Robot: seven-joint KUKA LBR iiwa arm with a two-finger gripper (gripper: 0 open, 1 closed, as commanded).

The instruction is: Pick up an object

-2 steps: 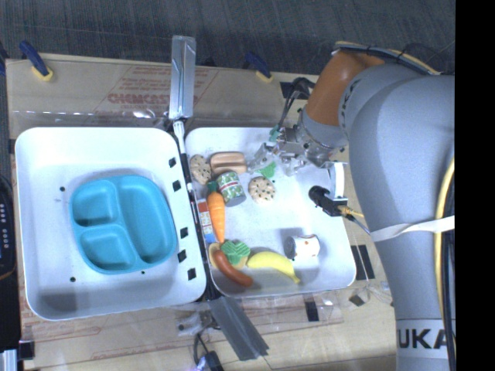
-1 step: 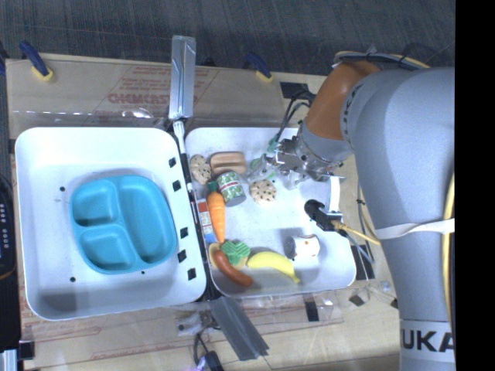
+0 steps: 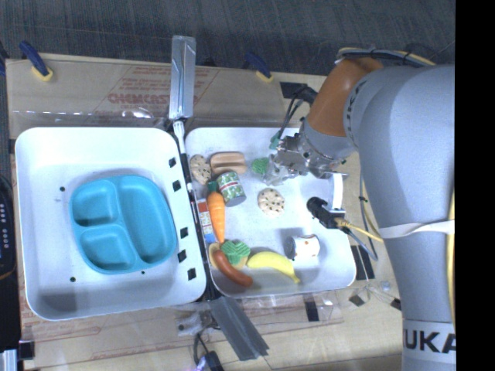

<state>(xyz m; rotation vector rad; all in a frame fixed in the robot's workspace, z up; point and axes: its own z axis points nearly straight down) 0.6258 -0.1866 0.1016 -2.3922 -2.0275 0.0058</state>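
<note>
Grey arm (image 3: pixel 402 168) overhangs right white bin (image 3: pixel 340 269), gripper (image 3: pixel 280 165) low beside small green toy (image 3: pixel 260 165) at the back, likely lining up a grab; finger spread: cannot tell, nothing visibly held, yellow plastic banana (image 3: pixel 272 264) lies near front wall

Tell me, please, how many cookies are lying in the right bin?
2. One cookie lies near the middle of the right bin. The other cookie is at its left wall, beside the bread. The arm may hide more.
</note>
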